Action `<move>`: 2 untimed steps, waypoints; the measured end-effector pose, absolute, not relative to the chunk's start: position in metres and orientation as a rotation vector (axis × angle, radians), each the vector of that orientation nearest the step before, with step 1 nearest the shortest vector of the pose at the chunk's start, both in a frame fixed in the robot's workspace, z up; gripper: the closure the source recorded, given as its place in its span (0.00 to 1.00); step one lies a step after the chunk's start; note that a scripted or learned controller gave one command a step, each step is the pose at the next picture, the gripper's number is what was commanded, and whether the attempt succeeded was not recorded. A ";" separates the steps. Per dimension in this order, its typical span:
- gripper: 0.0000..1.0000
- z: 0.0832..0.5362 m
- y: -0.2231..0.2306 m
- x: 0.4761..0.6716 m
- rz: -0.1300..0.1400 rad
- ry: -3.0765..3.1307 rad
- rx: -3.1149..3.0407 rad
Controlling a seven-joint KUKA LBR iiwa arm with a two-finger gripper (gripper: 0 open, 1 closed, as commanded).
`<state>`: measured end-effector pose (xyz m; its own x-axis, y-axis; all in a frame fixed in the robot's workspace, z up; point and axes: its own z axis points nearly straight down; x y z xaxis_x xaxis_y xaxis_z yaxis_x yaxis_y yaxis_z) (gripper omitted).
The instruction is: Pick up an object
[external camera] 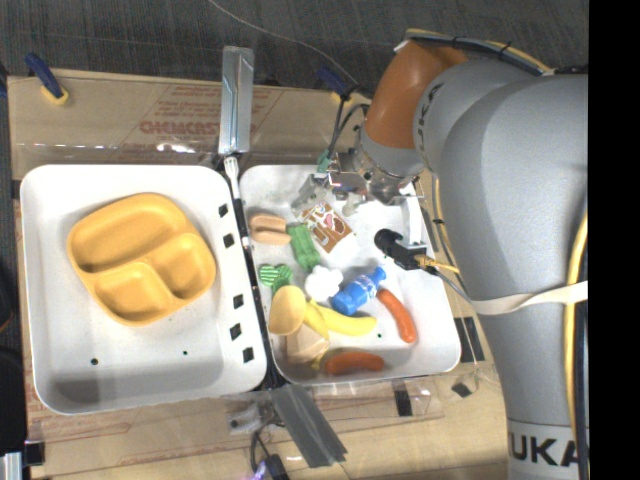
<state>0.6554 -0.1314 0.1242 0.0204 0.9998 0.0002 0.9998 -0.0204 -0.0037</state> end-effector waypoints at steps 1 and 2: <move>0.00 0.094 -0.109 0.613 0.000 -2.290 -2.153; 1.00 0.107 -0.110 0.615 -0.002 -2.297 -2.152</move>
